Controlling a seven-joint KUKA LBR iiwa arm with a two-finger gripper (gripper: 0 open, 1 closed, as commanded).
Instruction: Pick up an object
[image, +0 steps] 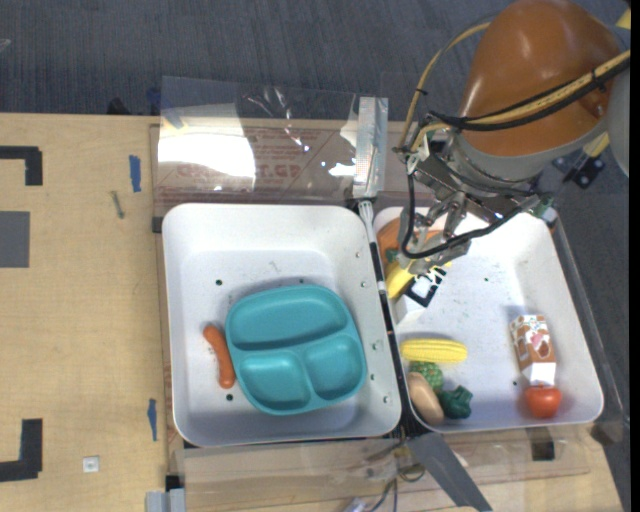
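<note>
Gripper (425, 262): hovered at the right bin's (575, 310) far-left corner; finger state could not be told.
Corn cob (433, 350): lay against that bin's left edge.
Tomato (543, 401): near-right corner.

Reaches in from the upper right, the orange band (535, 70) bulking large over the far right corner of the bench, yellow and black cables (470, 110) looping round the wrist. Points steeply down with the gripper (428, 262) low over the far left corner of the right bin (575, 330), close to its left wall.
</note>
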